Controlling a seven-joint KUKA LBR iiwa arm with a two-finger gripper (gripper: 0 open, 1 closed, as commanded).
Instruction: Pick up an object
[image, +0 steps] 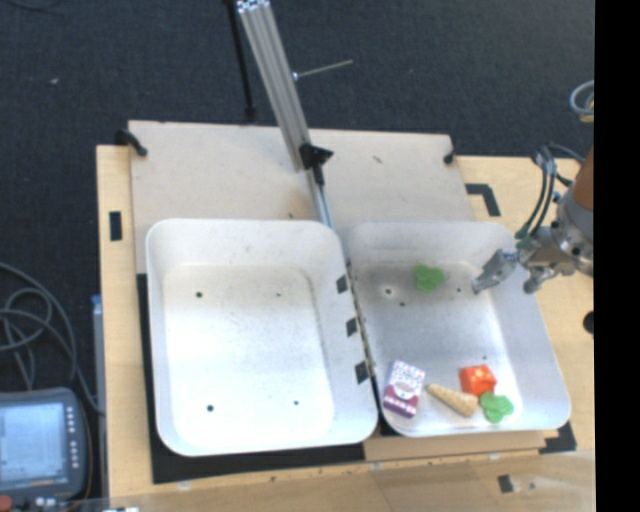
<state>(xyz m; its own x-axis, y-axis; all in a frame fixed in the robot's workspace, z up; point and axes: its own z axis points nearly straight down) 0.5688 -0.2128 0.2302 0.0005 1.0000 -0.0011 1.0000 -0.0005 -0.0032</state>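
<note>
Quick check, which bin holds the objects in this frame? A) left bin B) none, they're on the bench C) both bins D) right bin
D: the green piece, purple carton, cone and red block all lie in the right bin.

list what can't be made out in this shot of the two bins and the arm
- Arm: cut off by the camera view's right side; just the gripper end reaches over the right bin.
- Gripper: too small and blurred to judge.
- Purple carton: print too small to read.
- Green lump: too blurred to identify.
</note>
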